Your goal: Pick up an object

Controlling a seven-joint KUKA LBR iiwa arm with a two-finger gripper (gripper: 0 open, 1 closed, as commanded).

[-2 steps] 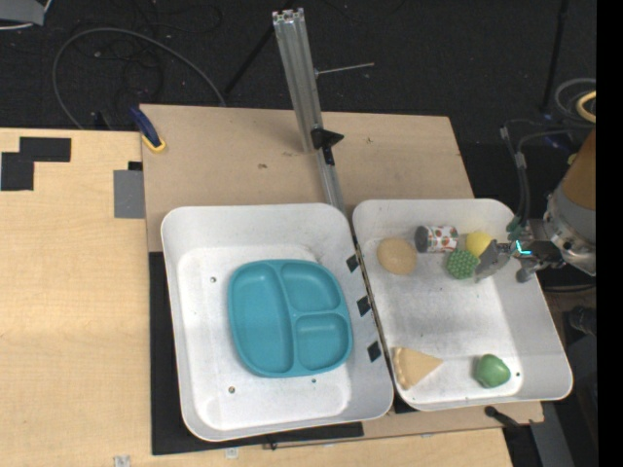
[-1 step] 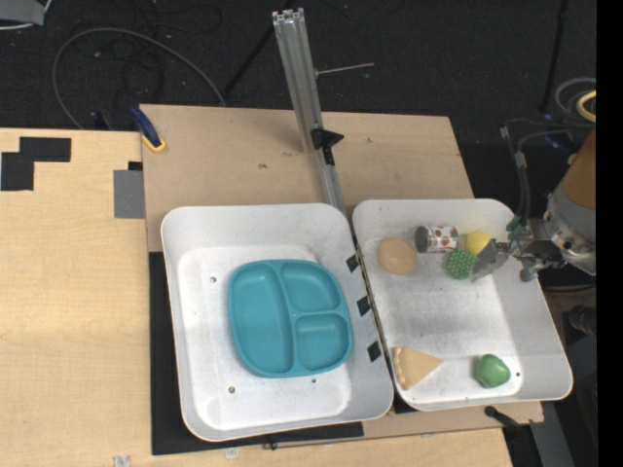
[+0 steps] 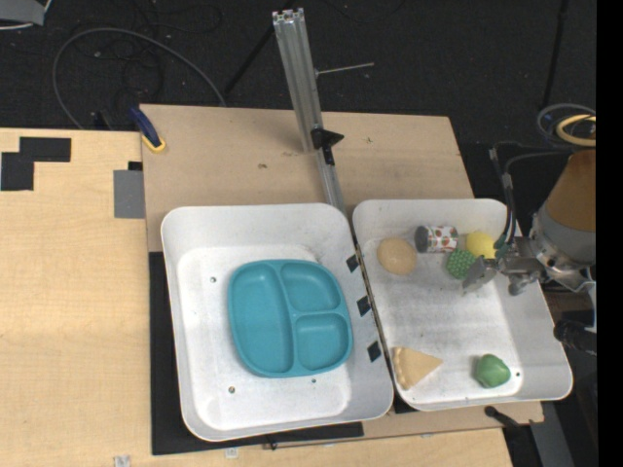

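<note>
Where the right bin lies nearest the camera, a tan wedge and a green ball rest. Farther back sit a beige round, a small can and a yellow ball. The hand touches a green knobbly object (grip state probably closed, cannot tell). The left bin holds a teal tray.

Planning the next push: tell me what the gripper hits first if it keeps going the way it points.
The gripper points leftward into the right bin. First in line looks like the green textured object, right at its tip; depth is unclear.
</note>
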